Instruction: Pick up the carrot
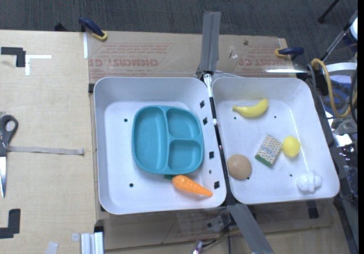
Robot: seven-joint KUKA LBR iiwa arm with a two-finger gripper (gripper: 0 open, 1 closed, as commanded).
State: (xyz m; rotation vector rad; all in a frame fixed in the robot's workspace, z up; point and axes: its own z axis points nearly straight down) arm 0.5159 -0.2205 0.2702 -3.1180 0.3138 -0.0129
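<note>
— Carrot (192,186) spotted: we see it in the left bin (108,133), lying along the near wall, just beside the near edge of the teal divided plate (168,139).

— How will it handle, do we think?

— We'd guess a light, stiff toy with a smooth, tapering body — so we'd close across the thicker left-hand part, not the slim tip, which could slip out.

— And the fingers?

— We cannot tell how they stand. Banana (251,108), lemon (290,146), sponge (268,150) and a brown ball (239,167) sit in the right bin (318,128), well apart from our target.
</note>
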